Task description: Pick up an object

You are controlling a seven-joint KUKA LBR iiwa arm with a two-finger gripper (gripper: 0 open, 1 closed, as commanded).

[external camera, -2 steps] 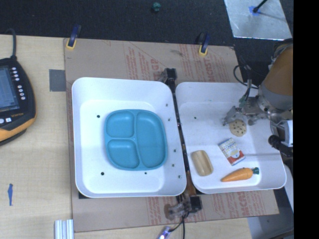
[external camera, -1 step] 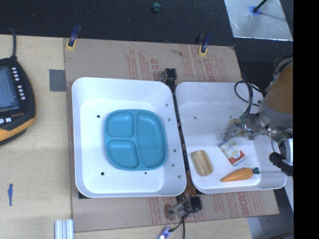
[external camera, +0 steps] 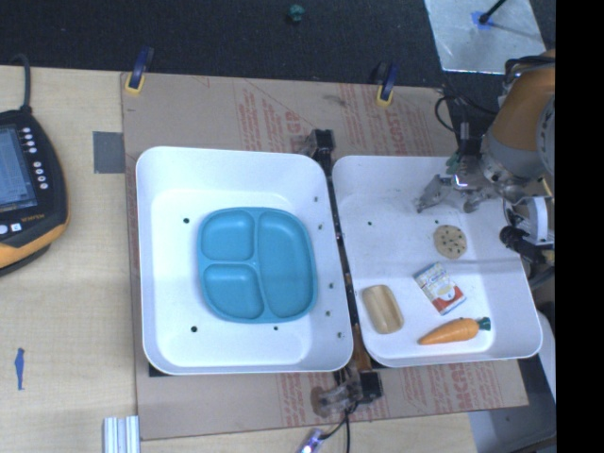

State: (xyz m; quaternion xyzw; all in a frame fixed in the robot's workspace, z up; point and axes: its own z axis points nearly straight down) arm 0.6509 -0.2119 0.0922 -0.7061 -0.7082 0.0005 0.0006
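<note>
i see the cookie [external camera: 450, 242] lying in the right bin [external camera: 377, 179], near its middle. at six o'clock from it sit a small packet [external camera: 440, 288], a carrot [external camera: 453, 330] and a tan block [external camera: 382, 308]. my gripper [external camera: 453, 194] hangs at twelve o'clock, fingers spread wide, holding nothing. the left bin [external camera: 160, 173] holds a blue divided plate [external camera: 257, 264].

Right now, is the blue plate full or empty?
Empty. The blue divided plate lies flat in the left bin, and all three of its compartments show bare blue with no food in them.
</note>
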